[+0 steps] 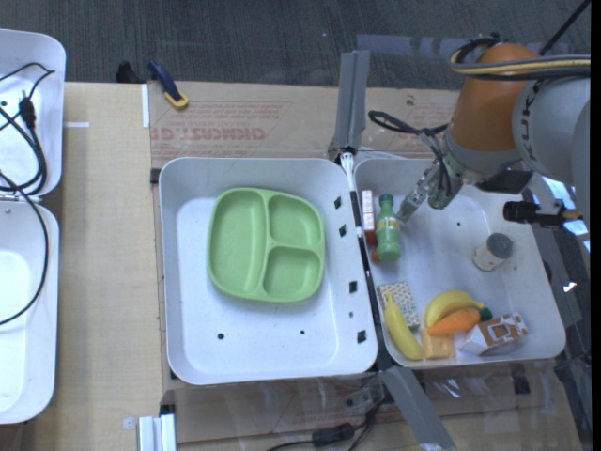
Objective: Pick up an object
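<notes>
We see a brown table (113,252) over a dark floor, with two white bins. The left bin (188,346) holds one green plate (267,244). The right bin (549,332) holds one green bottle (387,233), two bananas (404,332) and one carrot (454,322) near its front edge. The jaws (410,207) hang just beside the bottle; we cannot tell how open they are.

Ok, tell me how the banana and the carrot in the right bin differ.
The banana is yellow; the carrot is orange. The banana is longer and curved, the carrot shorter and straighter. The banana runs along the bin's left side toward its near edge, while the carrot lies crosswise to its right. Both lie flat in the near part of the right bin, away from the gripper.
</notes>
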Robot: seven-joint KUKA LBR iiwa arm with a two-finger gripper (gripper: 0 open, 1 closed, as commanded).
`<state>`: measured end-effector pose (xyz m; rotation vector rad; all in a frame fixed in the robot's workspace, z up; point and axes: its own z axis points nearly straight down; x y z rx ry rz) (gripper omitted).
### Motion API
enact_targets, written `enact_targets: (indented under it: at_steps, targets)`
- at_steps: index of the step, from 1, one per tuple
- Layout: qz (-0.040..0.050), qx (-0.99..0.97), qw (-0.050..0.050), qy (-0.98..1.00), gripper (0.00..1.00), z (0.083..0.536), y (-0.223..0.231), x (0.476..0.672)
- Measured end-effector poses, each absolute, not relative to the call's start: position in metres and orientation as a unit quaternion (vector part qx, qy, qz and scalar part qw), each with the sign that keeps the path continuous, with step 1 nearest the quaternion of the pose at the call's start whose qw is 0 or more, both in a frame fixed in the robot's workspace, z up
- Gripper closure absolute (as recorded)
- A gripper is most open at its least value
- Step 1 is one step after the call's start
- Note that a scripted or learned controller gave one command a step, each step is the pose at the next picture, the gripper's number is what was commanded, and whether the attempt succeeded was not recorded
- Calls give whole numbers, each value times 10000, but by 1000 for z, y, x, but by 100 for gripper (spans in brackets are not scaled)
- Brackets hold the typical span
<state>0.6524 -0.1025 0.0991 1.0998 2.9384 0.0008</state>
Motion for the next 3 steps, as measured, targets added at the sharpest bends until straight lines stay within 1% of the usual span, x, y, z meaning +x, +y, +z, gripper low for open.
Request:
enact_targets:
  at_steps: [1,2,3]
  targets:
    - [-7,4534,0,8913,100,190,-33,628]
    - [-11,4755,2,8797,100,202,-61,647]
    - [-12,4755,2,8797,0,202,-61,647]
